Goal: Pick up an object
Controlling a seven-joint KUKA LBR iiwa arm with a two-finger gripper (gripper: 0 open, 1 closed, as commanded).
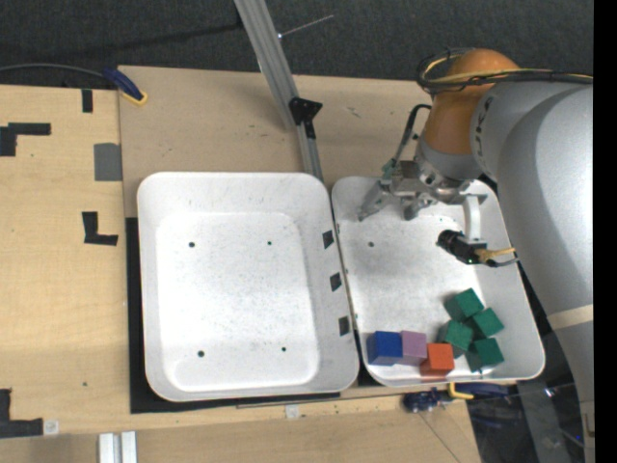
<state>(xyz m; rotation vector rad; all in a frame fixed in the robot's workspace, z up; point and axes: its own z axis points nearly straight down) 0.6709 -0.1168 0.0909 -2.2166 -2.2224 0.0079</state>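
arm: the grey KUKA arm (540,162) is seen coming in from the right, with the orange band (463,95) sitting above the wrist, over the far end of the right bin

gripper: the gripper (386,205) is found over the far left corner of the right bin (386,278), well apart from the blocks

fingers: the fingers (371,205) look spread apart, pointing down toward the bin floor; nothing is seen between them, so nothing is being held

blocks: all are bunched at the near end of the right bin, along its near rim

blue block: (387,346) placed leftmost in the row, just beside the purple one

purple block: (414,345) wedged between blue and orange, looks to be touching both

orange block: (440,357) set at the right end of the row, right up against the green cluster

green blocks: (472,328) a small pile is made up of several green pieces near the right wall; the exact count can't be told since they overlap

left bin: (164,201) seated beside the right bin, rims touching in the middle; a few dark dots are seen on its floor

bench: (58,287) light wood, marked with black tape pieces on the left side

metal bar: (275,56) a grey slanted bar is seen running from the top edge down to the gap between the bins
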